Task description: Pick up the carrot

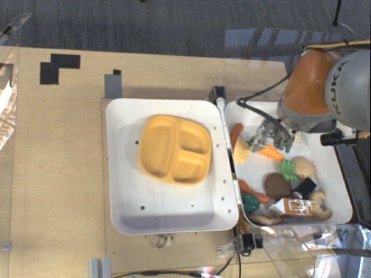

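- The jaws [271,141] hang low over the right bin [342,178], touching the carrot [270,152] at its thick end.
- A yellow wedge [240,152] lies just left of the jaws, a red sausage [235,134] beyond it.
- A green piece [287,169] and a brown patty [277,185] sit below the jaws.
- Far left, the left bin [124,207] holds a yellow divided plate [174,149].
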### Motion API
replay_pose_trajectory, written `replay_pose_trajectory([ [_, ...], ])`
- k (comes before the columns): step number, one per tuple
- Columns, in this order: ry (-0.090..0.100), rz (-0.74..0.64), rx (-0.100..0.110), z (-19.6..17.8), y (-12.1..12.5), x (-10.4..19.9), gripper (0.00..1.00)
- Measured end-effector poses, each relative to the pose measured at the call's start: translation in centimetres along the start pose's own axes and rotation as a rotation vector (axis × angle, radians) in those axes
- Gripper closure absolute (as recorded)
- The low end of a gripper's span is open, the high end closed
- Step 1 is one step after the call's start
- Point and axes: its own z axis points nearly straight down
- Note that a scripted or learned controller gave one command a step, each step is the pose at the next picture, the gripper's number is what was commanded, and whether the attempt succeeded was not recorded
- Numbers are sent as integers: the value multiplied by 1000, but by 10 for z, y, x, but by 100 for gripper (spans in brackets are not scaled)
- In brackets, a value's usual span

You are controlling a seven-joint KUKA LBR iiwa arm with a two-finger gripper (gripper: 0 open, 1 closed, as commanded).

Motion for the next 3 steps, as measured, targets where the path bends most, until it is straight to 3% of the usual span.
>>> replay_pose_trajectory([
  [1,8,-421,2,11,-46,32,100],
  [2,10,-671,-9,13,-109,-10,100],
  [3,11,-666,-2,14,-114,-10,0],
])
